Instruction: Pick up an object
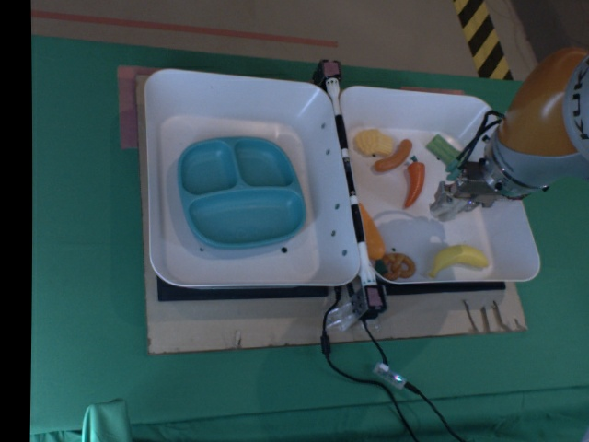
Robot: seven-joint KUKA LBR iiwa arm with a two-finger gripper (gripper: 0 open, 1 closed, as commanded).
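Glossy white plastic bins (pixel 239 99), matt teal plastic plate (pixel 241 191), green cloth (pixel 83 247) underneath

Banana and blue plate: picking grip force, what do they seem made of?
Banana: likely moulded plastic toy, smooth uniform yellow with a soft sheen. Blue plate: probably hard plastic, matte, one even teal colour with rounded moulded dividers. Neither can be confirmed from the look alone.

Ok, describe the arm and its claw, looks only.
The arm is rounded, with an orange band above a grey wrist section. Black cables loop along its left side toward the claw, which is a small metallic grey assembly, blurry here, so finer markings cannot be made out.
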